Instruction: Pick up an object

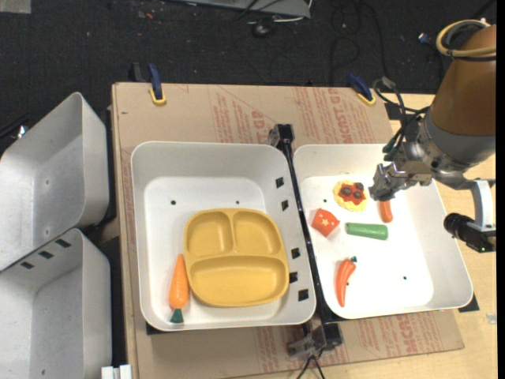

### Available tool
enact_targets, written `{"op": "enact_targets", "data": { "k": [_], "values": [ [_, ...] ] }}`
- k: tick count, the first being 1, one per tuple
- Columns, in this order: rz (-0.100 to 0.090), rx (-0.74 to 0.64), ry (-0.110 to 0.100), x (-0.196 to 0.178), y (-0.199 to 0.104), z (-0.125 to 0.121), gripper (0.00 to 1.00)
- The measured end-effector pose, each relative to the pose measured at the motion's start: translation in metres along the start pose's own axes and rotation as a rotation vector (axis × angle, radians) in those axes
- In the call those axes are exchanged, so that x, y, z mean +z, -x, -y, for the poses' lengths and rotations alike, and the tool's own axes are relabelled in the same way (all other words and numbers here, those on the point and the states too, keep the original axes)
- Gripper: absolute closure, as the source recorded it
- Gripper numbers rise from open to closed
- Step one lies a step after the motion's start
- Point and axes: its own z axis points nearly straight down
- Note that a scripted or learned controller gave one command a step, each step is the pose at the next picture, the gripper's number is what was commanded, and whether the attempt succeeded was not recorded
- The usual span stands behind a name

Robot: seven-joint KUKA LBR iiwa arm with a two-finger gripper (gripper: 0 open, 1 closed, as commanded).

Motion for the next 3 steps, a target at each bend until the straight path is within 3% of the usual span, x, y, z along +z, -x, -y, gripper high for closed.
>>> {"op": "enact_targets", "data": {
  "k": [3],
  "values": [
    [-0.002,-0.004,-0.005,0.030,-0.151,-0.001,1.00]
  ]
}}
